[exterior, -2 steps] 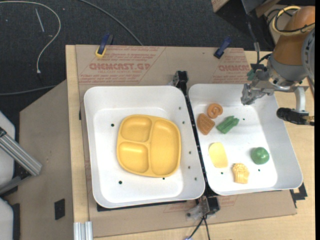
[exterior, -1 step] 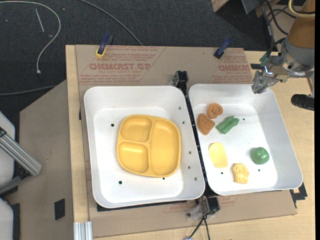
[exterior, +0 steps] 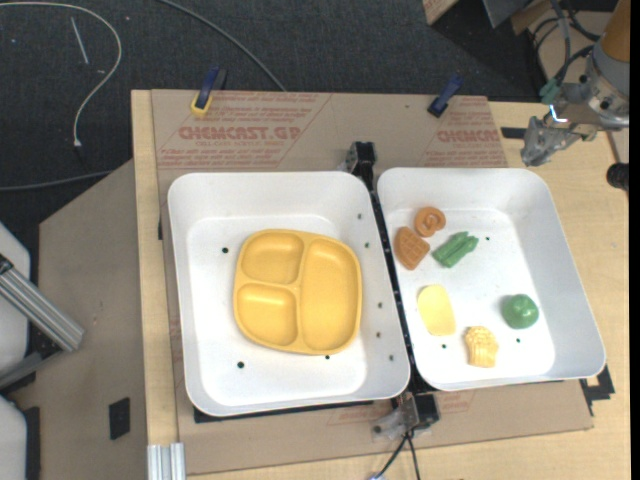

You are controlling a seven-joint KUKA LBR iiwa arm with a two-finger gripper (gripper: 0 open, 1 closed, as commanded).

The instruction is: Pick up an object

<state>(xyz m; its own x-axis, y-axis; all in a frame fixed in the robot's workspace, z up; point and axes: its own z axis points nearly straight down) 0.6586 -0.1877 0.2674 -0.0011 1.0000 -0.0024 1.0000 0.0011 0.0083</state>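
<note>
Nothing is picked up yet — our claw (exterior: 548, 138) hangs at two o'clock beyond the right bin (exterior: 560, 258), its opening unclear; six toys — green ball (exterior: 519, 311) included — lie untouched.

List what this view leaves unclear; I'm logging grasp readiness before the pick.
- Grey two-finger gripper: small and blurred at the camera view's upper right, so open or shut is unreadable.
- Grey arm: cut off by the right edge.
- Small round brown toy: too small to identify.
</note>
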